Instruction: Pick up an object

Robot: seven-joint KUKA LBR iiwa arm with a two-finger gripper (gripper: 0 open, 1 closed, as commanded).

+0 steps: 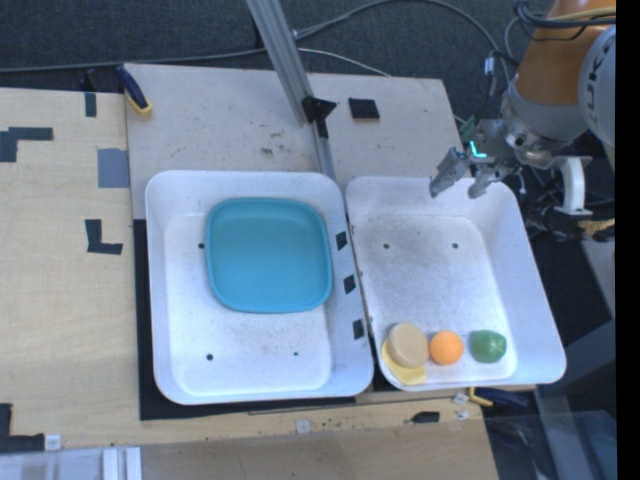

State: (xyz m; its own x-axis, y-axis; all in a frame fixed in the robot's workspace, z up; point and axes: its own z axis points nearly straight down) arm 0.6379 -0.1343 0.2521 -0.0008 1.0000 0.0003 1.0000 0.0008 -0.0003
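Objects for picking, a tan disc, an orange ball and a green ball, crowd the right bin's near edge. Gripper hovers at the far rim, fingers spread, nothing between them. Rounded items beside the wall may roll or block one finger.

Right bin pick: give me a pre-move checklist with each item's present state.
1. Tool open: ok, fingers spread with nothing between them.
2. Tool over the right bin: ok, at its far rim.
3. Tool above a target: not ok; the orange ball, green object and tan round piece lie along the near edge.
4. Targets separated: not ok, the tan round piece touches the orange ball.
5. Blue plate out of the way: ok, in the left bin.
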